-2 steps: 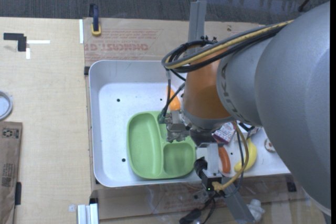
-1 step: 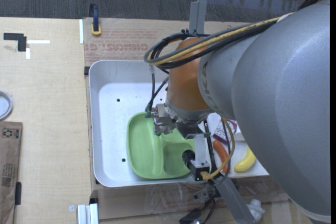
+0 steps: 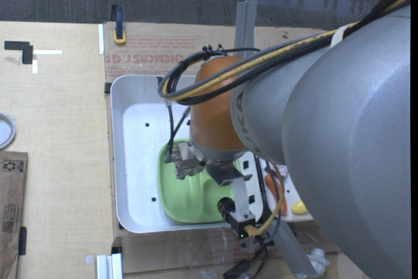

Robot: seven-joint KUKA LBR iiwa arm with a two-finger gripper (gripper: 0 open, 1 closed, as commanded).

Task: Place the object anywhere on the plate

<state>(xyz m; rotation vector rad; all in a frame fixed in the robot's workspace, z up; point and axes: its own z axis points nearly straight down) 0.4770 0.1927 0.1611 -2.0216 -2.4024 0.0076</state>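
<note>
From my feed the arm [image 3: 339, 127] comes in from the right, grey w/ orange band [image 3: 219, 104] above the wrist, and covers most of the right side. Gripper [image 3: 186, 165] sits low over the green plate [image 3: 186, 196], which lies in the near-right part of the left white bin [image 3: 130, 140]. Jaws: can't tell how far apart they are, wrist hardware blocks them; can't tell if anything is held either. Black and yellow cables [image 3: 196, 68] loop over the wrist. Near the arm's lower edge, right of the plate, I see a small yellow item [image 3: 298, 208] and an orange bit [image 3: 271, 185], both partly hidden; can't say which one is the task object. Writing: red print on the cardboard strip [image 3: 157, 52] behind the bin, upside down, not legible to me. Brown paper bag [image 3: 12, 199] at far left carries a recycling mark and small text, too small to read. A clamp [image 3: 117, 24] sits at the bench's back edge.
</note>
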